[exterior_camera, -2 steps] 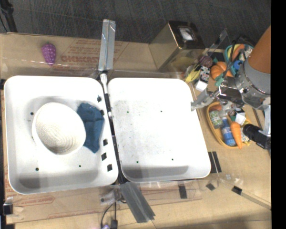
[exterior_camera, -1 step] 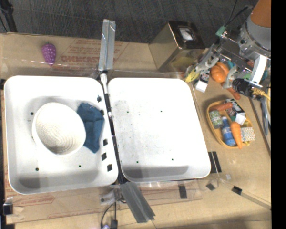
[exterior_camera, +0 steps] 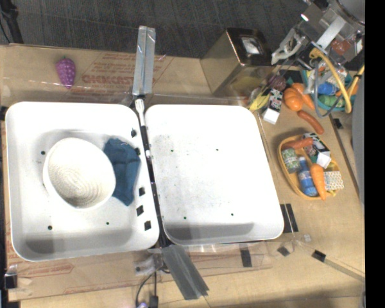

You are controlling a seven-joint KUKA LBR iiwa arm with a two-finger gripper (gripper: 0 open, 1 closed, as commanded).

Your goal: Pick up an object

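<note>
- Two white bins sit side by side on the bench; the left bin (exterior_camera: pixel 25 236) carries the only loose items, a pale woven dome (exterior_camera: pixel 77 172) and a blue cloth (exterior_camera: pixel 123 171).
- Both lie in the middle of the left bin. The cloth touches the dome's right flank and reaches close to the wall shared with the right bin (exterior_camera: pixel 263 191).
- High at the view's upper right, the gripper (exterior_camera: pixel 294 42) hangs above a clutter of toys (exterior_camera: pixel 308 95) beyond the bins, well apart from either item. Whether it is wide or narrow cannot be told at this size.
- Judged from this, the pick has not begun: the arm must first cross the right bin to reach the left one.
- Of the two, the cloth looks the easier target, being soft and bunched, so a pinch on a raised fold should catch. The dome looks broad and smooth-sided, likely too wide to span.
- Descending on the cloth's middle, clear of the dome and of the dividing wall, would lower the risk of a glancing contact.
- Its long axis runs from the bin's far side towards the near side, with a narrower tip pointing at the near edge; closing across that axis looks the better bet.
- Nearly round, the dome favours no clear direction.
</note>
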